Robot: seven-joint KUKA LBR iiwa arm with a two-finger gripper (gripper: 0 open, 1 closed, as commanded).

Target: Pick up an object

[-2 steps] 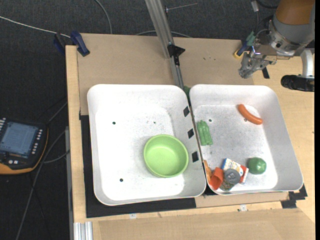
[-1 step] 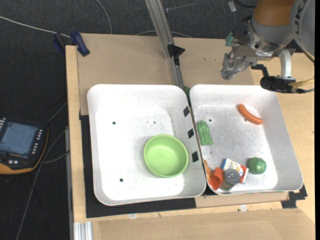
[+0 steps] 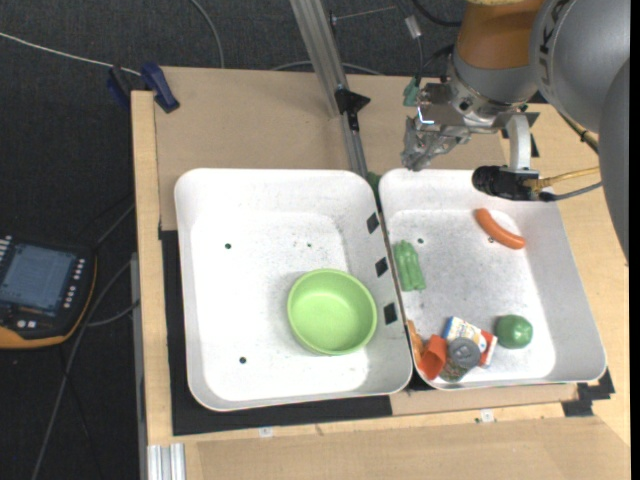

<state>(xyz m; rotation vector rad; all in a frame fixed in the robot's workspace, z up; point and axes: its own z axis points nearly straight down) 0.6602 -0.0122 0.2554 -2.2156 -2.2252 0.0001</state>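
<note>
Wooden bench [image 3: 250,118], 2 white bins [image 3: 200,218], pincer [image 3: 425,153] above right bin's far rim

A robotics lab, by every sign; a grey industrial arm [image 3: 590,38] with an orange band reaches over a plywood bench [image 3: 250,118] bearing two shallow white bins [image 3: 200,208]; a teach pendant [image 3: 40,288] lies on dark carpet off the bench's left edge; cables [image 3: 110,13] trail beyond its far edge; an aluminium strut [image 3: 315,33] rises there.

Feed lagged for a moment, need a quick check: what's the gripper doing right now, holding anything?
Gripper: above the far edge of the right bin, nothing seen between its fingers; open or shut cannot be told.
</note>
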